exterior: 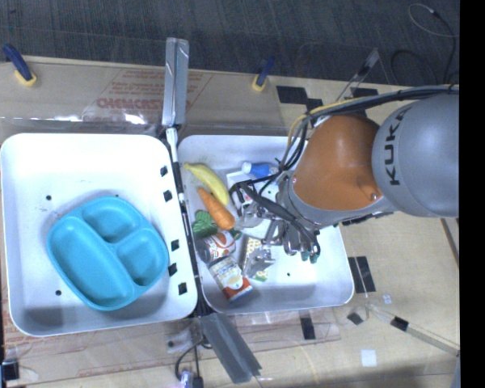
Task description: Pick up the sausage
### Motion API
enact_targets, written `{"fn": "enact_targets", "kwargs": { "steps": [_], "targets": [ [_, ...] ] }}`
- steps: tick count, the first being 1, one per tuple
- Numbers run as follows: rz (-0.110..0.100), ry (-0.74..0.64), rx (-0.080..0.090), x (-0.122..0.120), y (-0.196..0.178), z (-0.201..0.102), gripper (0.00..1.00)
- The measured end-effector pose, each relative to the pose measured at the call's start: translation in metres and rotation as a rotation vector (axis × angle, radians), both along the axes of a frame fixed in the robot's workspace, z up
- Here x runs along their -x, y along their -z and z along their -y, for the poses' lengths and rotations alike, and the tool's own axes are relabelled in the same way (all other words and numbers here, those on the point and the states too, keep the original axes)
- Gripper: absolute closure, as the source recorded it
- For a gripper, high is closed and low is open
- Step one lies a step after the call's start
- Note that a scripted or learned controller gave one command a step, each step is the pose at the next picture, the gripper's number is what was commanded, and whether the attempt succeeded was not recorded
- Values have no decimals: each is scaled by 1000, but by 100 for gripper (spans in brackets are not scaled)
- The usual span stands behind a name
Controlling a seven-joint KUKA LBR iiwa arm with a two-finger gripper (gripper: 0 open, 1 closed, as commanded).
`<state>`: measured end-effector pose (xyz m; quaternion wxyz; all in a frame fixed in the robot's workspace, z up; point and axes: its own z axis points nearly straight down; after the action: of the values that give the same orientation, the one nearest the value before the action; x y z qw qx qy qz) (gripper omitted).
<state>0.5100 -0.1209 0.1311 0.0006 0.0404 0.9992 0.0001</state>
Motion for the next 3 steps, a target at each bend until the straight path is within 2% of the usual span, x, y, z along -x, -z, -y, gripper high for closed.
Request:
{"fn": "enact_targets", "kwargs": {
  "steps": [1, 2, 3],
  "targets": [
    [2, -3, 0, -1, -10, 0, 100],
    [2, -3, 0, -1, -10, 0, 0],
    [0, 228, 0, -9, -24, 3, 0]
  ]
}}
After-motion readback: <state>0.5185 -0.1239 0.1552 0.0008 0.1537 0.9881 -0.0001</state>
